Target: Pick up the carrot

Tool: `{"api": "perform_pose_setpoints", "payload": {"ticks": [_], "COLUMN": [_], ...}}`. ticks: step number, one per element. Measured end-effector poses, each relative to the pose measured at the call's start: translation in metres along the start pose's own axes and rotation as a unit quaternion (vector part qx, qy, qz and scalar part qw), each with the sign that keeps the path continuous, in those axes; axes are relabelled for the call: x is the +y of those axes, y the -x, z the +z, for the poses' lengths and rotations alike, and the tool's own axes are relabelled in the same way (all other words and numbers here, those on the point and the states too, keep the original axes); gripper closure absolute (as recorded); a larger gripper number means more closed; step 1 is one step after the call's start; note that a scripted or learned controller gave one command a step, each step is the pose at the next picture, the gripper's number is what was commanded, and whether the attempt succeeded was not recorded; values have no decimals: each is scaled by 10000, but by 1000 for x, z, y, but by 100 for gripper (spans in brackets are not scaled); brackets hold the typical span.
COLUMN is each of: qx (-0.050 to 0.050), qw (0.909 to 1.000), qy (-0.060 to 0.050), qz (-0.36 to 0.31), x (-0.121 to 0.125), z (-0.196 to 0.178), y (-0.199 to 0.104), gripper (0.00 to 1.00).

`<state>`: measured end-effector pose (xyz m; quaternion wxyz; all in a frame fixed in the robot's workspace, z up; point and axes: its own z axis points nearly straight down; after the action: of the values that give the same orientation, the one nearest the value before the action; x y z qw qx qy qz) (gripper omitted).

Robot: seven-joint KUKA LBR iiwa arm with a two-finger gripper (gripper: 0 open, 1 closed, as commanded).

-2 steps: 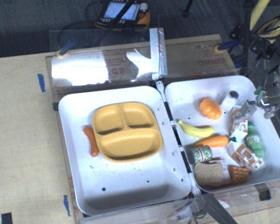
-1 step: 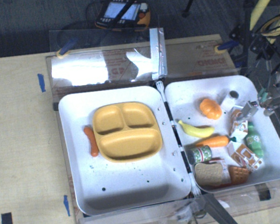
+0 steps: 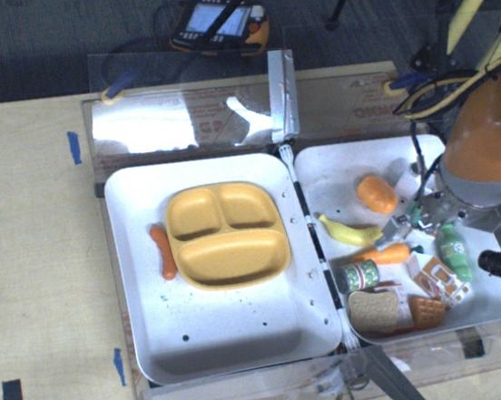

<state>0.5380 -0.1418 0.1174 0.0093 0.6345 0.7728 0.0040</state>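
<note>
The carrot [image 3: 390,255] lies in the right bin [image 3: 336,157], just right of the green can [image 3: 363,275] and below the banana [image 3: 351,232]. The gripper [image 3: 415,217] hovers just above the carrot's right end — an approach step, I judge (claw spread not discernible). Next: descend squarely over the carrot — then close.

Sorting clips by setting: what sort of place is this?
Probably a robotics lab bench, not a kitchen: two shallow white bins hold plastic toy food such as an orange carrot, a grey-and-orange robot arm reaches in, and a handheld control pendant lies on the carpet.
</note>
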Motion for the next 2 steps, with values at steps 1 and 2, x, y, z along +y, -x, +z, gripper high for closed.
{"api": "perform_pose_setpoints", "payload": {"ticks": [1,2], "qx": [-59,15], "qw": [9968,9847], "qy": [128,-42], "qz": [-787,-1740], "x": [-20,-45], "z": [8,30], "y": [0,-33], "gripper": [0,0]}}
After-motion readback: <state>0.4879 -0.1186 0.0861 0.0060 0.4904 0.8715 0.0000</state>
